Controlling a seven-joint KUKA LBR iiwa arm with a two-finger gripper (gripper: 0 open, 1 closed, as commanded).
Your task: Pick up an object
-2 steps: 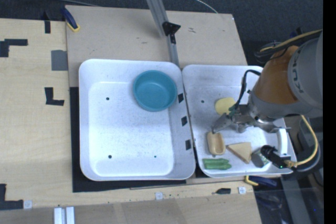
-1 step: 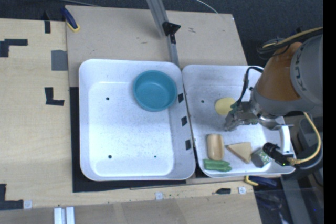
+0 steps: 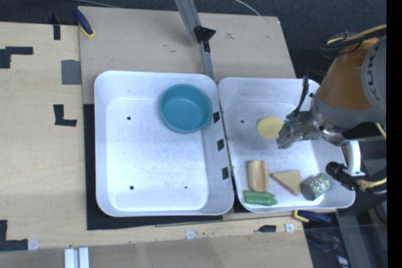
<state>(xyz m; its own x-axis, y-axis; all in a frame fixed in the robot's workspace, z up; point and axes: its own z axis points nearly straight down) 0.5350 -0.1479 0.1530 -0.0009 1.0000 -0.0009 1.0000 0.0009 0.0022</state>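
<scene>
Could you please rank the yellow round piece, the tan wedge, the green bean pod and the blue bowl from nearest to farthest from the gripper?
From the gripper:
1. Yellow round piece, just left.
2. Tan wedge, below.
3. Green bean pod, bin's lower left corner.
4. Blue bowl, other bin.

Fixed overhead camera, slanting down on both bins (image 3: 107,135)

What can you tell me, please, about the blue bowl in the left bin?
The blue bowl is round and plain teal-blue, smooth and matte like plastic, with a rim slightly lighter than its shallow inside. It stands upright, mouth up, with nothing visible in it. It sits on the floor of the left bin, in the far right corner, close to the back wall. No other object touches it, and the gripper is over the right bin.
</scene>
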